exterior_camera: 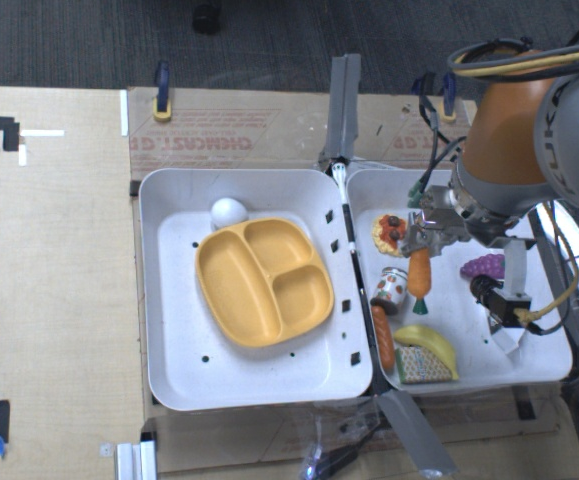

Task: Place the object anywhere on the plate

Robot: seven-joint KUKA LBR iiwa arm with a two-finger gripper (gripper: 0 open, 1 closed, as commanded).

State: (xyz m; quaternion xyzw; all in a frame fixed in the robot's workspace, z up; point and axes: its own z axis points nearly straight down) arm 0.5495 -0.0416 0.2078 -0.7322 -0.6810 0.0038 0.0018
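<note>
Gripper low in the right bin, apparently clamped on the top of a carrot hanging upright below it, though partly hidden. Yellow divided plate in the left bin, white ball touching its rim.

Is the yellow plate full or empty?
Empty. All three sections of the plate show bare yellow. The white ball sits beside it in the bin, and the carrot is in the other bin.
</note>
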